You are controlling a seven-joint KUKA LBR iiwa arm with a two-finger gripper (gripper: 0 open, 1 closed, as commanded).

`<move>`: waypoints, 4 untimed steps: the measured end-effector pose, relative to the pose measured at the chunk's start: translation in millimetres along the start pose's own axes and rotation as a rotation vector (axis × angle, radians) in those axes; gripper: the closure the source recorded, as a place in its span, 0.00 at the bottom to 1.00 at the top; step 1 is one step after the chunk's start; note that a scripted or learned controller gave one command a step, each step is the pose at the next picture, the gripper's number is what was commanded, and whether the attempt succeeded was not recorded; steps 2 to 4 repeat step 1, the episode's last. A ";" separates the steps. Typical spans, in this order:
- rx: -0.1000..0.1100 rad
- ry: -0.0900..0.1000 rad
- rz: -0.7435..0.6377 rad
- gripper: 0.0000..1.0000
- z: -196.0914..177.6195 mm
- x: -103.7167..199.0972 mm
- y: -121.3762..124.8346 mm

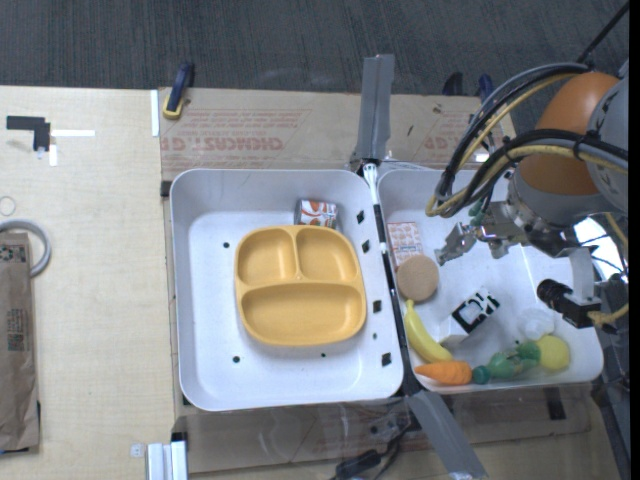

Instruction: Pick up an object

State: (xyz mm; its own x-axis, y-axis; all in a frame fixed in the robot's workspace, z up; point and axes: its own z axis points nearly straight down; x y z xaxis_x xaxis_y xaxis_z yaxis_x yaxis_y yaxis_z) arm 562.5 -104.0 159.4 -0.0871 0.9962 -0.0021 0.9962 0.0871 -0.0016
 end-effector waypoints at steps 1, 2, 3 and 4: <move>0.000 -0.001 0.069 0.00 25.5 -47.7 65.1; 0.000 -0.001 0.069 0.00 25.5 -47.7 65.1; 0.000 -0.001 0.069 0.00 25.5 -47.7 65.1; 0.000 -0.001 0.069 0.00 25.5 -47.7 65.1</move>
